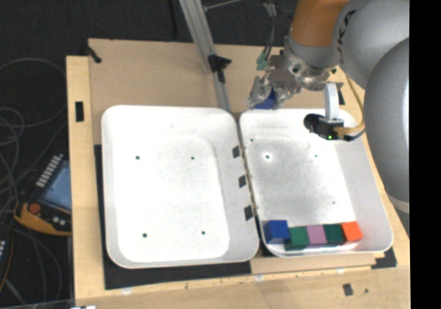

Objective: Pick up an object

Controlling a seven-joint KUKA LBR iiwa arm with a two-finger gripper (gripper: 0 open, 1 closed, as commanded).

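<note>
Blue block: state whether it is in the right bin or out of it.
In. The blue block sits inside the right bin at its near edge, leftmost in a row beside a green block.

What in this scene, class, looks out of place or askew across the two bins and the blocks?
Nothing looks spilled or damaged. Five blocks sit in a tidy row along the near edge of the right bin: blue block, green block, pink block, dark green block, orange block. The gripper hangs at that bin's far edge, well away from them.
</note>
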